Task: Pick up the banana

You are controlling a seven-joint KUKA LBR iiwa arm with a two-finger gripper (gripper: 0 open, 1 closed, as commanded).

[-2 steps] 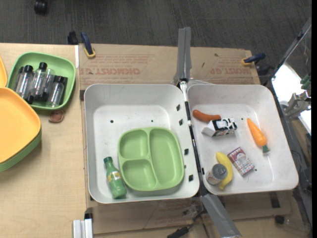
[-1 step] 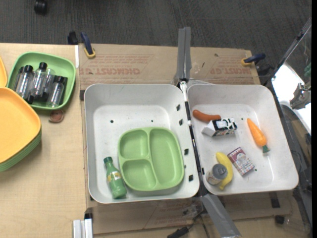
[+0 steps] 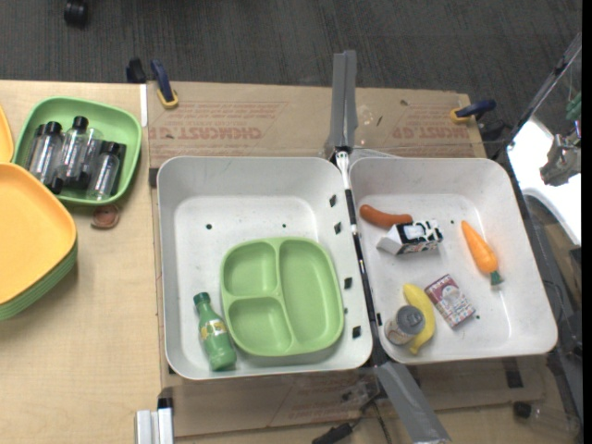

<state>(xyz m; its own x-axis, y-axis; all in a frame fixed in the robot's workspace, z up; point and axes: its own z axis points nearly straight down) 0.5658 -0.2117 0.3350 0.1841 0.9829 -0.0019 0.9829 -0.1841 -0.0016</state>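
While the banana [image 3: 421, 317] lies near the front of the right bin [image 3: 532, 248], it curls against a small can [image 3: 408, 323] and sits just beside a red packet [image 3: 452, 301], so a grasp could catch the can instead or knock the fruit away. Further back lie a black-and-white carton [image 3: 413, 237], a sausage [image 3: 384, 215] and a carrot [image 3: 480, 247]. Left of them, a green tray [image 3: 280, 296] and green bottle [image 3: 214, 332] sit in the other bin [image 3: 185, 202]. At the right edge, a blurred part of the arm [image 3: 564, 155] hangs outside the bin, well apart from the banana; whether its gripper is wide or narrow I cannot tell.
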